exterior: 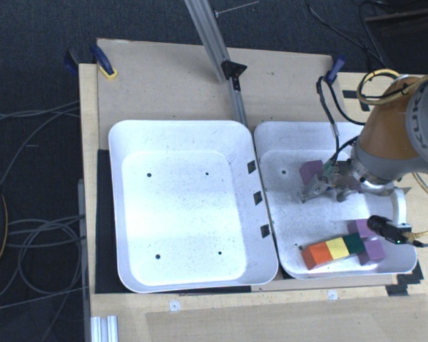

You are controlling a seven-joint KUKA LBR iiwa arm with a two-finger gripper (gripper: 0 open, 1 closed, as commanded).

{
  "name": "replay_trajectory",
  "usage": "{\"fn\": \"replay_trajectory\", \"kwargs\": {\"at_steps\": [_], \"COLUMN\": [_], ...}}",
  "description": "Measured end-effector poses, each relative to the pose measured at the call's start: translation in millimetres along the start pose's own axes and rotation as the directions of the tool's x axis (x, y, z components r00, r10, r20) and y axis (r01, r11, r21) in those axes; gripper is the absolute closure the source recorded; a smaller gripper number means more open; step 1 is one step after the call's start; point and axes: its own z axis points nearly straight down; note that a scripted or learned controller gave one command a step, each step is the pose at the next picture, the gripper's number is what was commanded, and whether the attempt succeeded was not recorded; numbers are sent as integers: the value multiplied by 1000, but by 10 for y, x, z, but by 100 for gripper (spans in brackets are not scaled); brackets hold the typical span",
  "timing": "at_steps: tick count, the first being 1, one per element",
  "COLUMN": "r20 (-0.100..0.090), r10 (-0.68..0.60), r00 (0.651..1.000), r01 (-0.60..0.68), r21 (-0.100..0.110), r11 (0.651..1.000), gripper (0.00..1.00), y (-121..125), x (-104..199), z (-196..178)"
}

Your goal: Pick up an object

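My gripper (pixel 321 189) reaches down into the right bin (pixel 289 144) from the right, under the grey and orange arm. A small purple block (pixel 312 170) lies just at its upper left, touching or nearly touching the fingers. Near the bin's front edge lies a row of coloured blocks (pixel 333 251), orange, yellow and green. A purple block (pixel 367 239) sits at the right end of that row. Whether the small purple block is between the fingers cannot be made out.
The left bin (pixel 178 205) sits beside the right one on the wooden bench. A metal pole (pixel 210 30) slants across the back toward the bins' shared edge. Black cables (pixel 328 109) hang near the arm at the right.
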Motion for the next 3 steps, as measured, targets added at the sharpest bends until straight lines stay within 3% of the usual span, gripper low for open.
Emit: {"fn": "replay_trajectory", "kwargs": {"at_steps": [1,3], "r20": [1,4], "r10": [-1,-1], "r00": [1000,1000], "r01": [1,1], "r21": [-8,-12], "r11": [1000,1000], "gripper": [100,100], "y": [19,20], "x": [-1,-6], "z": [-139,-1015]}}
